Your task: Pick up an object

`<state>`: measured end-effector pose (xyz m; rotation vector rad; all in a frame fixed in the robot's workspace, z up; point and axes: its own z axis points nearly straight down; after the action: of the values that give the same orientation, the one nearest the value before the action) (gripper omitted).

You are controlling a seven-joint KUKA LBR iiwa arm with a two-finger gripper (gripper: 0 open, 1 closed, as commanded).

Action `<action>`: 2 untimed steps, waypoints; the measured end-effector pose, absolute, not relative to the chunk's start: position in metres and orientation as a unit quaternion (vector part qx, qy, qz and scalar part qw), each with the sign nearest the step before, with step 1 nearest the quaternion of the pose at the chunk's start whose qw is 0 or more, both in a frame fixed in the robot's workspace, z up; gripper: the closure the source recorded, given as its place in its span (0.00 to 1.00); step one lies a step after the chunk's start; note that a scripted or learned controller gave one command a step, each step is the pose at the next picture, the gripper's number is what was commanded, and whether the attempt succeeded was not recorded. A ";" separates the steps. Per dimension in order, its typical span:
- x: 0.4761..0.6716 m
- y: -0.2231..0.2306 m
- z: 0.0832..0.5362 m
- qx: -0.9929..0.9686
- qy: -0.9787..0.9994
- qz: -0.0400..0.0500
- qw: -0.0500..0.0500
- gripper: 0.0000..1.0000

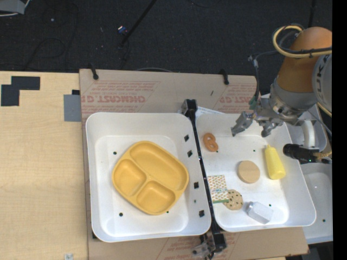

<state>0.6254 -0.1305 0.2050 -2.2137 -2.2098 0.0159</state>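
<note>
Pincer hangs spread wide, nothing between its fingers — over the right bin's far edge. Pretzel sits just left of it, yellow bottle and tan disc below it.

The two bins, the left bin and the right bin, were plain white, and a black divider ran between them. In the left bin, a divided tray was a warm yellow. At the upper left of the right bin a pretzel was orange-brown. Near its centre a round disc was pale tan, and beside it a bottle-like piece was bright yellow. At lower left, a card carried a green and red pattern, a cookie was tan with dark specks, and a small block was light grey. The arm showed orange above grey. The bench was pale wood
</note>
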 end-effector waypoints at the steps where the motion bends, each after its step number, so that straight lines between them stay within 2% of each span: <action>1: 0.628 -0.130 0.213 -0.707 -0.707 0.001 0.001 0.00; 2: 0.620 -0.123 0.156 -0.707 -0.707 0.002 0.003 0.00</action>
<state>0.6203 -0.1228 0.1560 -2.2169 -2.2166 0.0069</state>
